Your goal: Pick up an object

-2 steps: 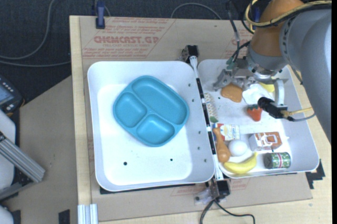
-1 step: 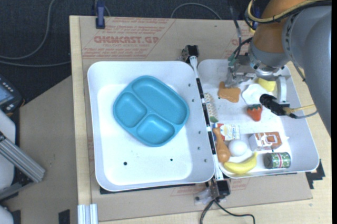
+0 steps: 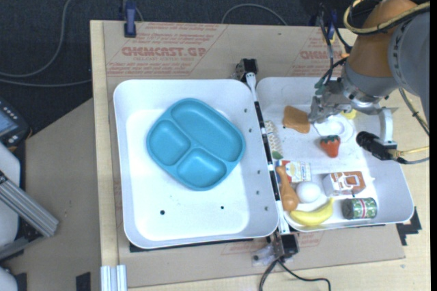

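The right bin (image 3: 399,177) holds several small items. A brown bread slice (image 3: 296,120) lies near its back left. A red strawberry (image 3: 331,145) sits beside a white fried-egg piece (image 3: 339,126). Toward the front lie an orange carrot (image 3: 287,190), a white ball (image 3: 308,192), a yellow banana (image 3: 313,214), a green can (image 3: 360,208) and a small carton (image 3: 348,182). My gripper (image 3: 323,105) hangs low over the back of this bin, just right of the bread slice and above the egg piece. Nothing shows held in it.
The left bin (image 3: 136,167) carries a blue divided plate (image 3: 194,143). A black divider strip (image 3: 263,146) runs between the bins. The arm's orange band (image 3: 379,37) and cables rise at the upper right. A black clip (image 3: 372,144) juts over the right bin.
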Controlling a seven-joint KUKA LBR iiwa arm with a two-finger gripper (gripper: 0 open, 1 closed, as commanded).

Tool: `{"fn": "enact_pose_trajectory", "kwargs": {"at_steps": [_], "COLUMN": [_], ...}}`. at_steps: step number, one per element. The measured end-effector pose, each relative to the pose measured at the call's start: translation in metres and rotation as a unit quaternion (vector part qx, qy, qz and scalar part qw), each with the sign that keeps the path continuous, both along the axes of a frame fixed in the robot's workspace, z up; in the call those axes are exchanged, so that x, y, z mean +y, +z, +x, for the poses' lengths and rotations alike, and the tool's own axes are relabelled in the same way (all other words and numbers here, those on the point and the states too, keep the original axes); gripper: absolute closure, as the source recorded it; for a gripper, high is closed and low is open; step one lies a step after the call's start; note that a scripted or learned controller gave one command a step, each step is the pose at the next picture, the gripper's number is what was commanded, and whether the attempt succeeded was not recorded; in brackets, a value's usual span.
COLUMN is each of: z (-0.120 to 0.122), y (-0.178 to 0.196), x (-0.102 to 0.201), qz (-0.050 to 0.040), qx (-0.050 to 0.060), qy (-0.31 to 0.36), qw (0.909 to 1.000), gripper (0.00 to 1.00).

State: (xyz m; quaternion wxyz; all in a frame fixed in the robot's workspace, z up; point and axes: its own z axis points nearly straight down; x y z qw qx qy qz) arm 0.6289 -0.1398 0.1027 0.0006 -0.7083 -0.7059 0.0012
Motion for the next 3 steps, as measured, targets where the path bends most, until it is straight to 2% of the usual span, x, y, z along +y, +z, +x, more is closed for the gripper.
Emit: {"fn": "enact_pose_trajectory", "kwargs": {"at_steps": [1, 2, 3], "z": [0.001, 0.039, 0.017], "y": [-0.001, -0.019, -0.018], "x": [0.002, 0.051, 0.034], "qz": [0.0006, 0.0, 0.0004], "qx": [-0.001, -0.003, 0.0], "qy": [0.001, 0.005, 0.001], "qw": [1.0, 1.0, 1.0], "gripper": [0.0, 0.0, 0.0]}}
